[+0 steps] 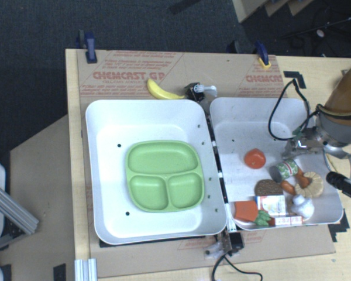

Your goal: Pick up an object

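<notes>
Dark carpet around bench; gripper over right bin, finger state unclear, near green can.

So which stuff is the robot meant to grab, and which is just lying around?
For the job:
- red cup
- can
- brown bun
- orange block
- right bin holding them
- arm

Just lying about:
- banana on the bench behind the bins
- green tray in the left bin
- clamps
</notes>
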